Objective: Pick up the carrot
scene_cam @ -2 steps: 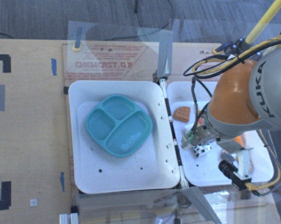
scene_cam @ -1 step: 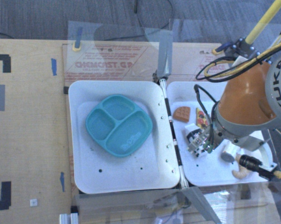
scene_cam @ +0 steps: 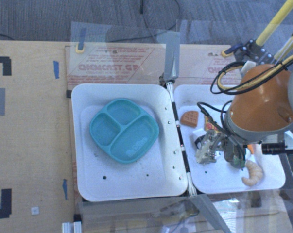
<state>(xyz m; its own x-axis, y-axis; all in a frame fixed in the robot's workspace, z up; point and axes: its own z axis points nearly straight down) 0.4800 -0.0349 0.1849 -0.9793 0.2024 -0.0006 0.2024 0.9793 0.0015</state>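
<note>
My gripper hangs low over the middle of the right bin, below the arm's orange band. A small orange and red piece, possibly the carrot, lies just behind the gripper, partly hidden by the wrist and cables. Another sliver of orange peeks out under the arm at the right. I cannot make out anything between the gripper's tips.
A brown waffle-like piece lies at the right bin's back left. A pale shrimp-shaped item sits at its front right, with a green item beside it. The left bin holds a teal divided plate.
</note>
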